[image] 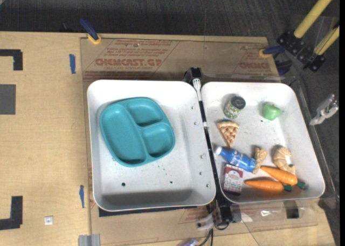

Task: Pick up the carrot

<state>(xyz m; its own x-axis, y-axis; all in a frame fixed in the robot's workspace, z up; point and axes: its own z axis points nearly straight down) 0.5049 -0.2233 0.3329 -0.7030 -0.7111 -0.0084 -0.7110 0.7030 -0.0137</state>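
Right white bin (253,126) held the nearer carrot (264,185), probably light, stiff, slippery, best gripped mid-body; gripper state I could not tell

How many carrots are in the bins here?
2, both in the right bin near its front edge: one carrot beside the small carton, the other carrot just behind it, angled toward the front-right corner.

Bins (102,99): glossy white plastic, lightly speckled. Divided tray (137,130): smooth matt teal plastic. Carrots (264,185): shiny orange plastic. Bench (43,131): matt brown cardboard-like board
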